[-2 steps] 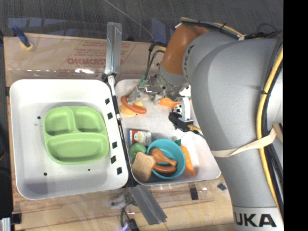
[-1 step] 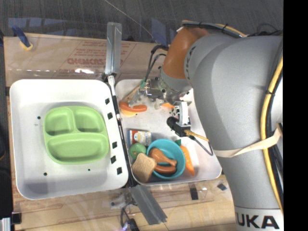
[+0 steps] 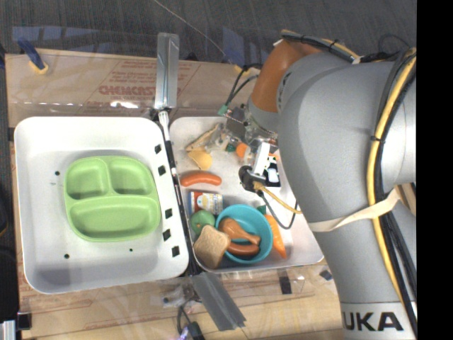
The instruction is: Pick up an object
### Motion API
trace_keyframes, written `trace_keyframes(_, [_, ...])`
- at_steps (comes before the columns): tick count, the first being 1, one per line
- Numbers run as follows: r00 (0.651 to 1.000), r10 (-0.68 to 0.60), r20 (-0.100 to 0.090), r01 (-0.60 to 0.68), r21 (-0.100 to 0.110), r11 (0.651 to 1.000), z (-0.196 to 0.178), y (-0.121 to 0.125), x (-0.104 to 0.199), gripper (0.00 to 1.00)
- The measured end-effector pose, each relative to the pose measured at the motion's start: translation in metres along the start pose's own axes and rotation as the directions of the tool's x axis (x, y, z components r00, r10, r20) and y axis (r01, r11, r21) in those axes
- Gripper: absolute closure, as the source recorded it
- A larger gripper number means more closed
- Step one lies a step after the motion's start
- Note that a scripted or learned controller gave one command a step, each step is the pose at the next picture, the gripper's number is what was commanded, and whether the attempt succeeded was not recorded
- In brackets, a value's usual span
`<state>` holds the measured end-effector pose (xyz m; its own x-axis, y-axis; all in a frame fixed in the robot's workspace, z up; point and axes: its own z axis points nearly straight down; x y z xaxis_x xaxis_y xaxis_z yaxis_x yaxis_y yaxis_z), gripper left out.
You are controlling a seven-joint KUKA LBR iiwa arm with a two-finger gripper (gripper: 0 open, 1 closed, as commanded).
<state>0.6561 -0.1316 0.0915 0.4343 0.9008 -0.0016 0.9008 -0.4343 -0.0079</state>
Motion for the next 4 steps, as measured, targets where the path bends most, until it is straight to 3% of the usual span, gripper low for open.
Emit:
trace_keyframes(1, [0.937,0.349,-0.002,-0.349,0.0,0.937,0.001,-0.06,0.01,0.0])
trace_keyframes(2, [0.94,0.342,-0.001,-0.342,0.004,0.94,-0.009,-0.061,0.011,1.0])
trace_keyframes(3, [0.902,0.432,-0.009,-0.432,-0.007,0.902,-0.103,-0.057,0.034,1.0])
trace_keyframes(4, [0.942,0.336,-0.003,-0.336,-0.004,0.942,-0.12,-0.135,-0.029,1.0])
